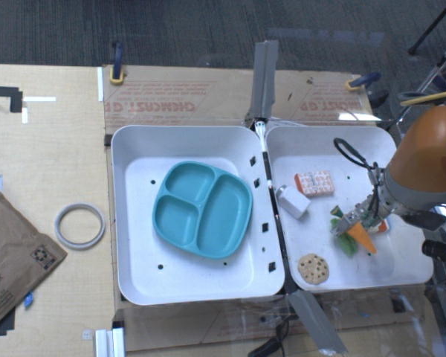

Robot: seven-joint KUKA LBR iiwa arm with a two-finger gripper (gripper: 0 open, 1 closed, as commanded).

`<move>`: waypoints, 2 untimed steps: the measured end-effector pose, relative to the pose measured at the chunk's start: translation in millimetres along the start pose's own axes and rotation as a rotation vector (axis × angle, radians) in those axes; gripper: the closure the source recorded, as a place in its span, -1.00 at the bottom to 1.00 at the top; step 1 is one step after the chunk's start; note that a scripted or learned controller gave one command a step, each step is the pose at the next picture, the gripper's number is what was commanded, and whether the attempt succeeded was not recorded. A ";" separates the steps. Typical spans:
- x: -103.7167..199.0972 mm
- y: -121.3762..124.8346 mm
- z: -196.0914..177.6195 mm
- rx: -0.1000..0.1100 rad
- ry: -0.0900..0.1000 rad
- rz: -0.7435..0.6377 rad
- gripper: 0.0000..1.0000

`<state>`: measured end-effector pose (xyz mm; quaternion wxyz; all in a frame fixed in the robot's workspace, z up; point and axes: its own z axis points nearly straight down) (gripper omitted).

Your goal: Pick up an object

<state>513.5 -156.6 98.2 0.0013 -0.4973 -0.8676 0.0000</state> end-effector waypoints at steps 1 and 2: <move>9.0 44.3 -110.0 0.001 -0.002 0.157 1.00; 54.1 62.5 -183.6 0.000 -0.004 -0.236 1.00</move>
